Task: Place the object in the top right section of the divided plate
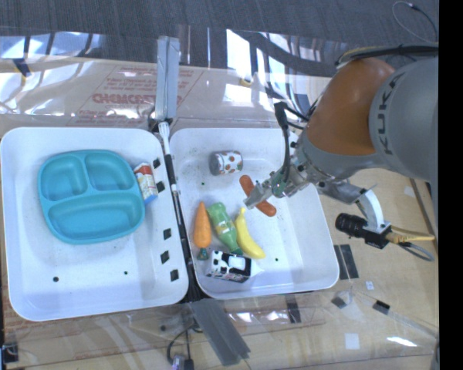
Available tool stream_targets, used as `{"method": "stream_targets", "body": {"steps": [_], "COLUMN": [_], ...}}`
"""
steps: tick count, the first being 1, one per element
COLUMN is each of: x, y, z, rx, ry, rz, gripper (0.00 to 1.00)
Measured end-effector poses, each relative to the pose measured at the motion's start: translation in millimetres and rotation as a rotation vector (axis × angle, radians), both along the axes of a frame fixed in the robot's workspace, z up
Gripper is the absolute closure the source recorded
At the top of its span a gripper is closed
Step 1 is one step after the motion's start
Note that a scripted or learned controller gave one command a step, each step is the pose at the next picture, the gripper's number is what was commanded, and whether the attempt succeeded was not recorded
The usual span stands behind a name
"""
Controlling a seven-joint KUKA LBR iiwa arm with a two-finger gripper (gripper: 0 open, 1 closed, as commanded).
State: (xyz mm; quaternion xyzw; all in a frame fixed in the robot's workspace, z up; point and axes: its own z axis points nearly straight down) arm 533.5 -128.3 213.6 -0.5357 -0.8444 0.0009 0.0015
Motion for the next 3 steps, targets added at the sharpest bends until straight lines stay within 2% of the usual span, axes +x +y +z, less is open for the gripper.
{"method": "stream_targets", "body": {"steps": [1, 2, 3], "x": [32.6, 97.2, 97.3], "y": [89.3, 149.9, 149.6], "z": [-21.2, -26.1, -25.8], "rx": [0.000, -0.001, -0.002], "ry": [0.002, 0.003, 0.003], "rz": [-0.047, -0.076, -0.076], "gripper": [1.00, 1.00, 0.00]}}
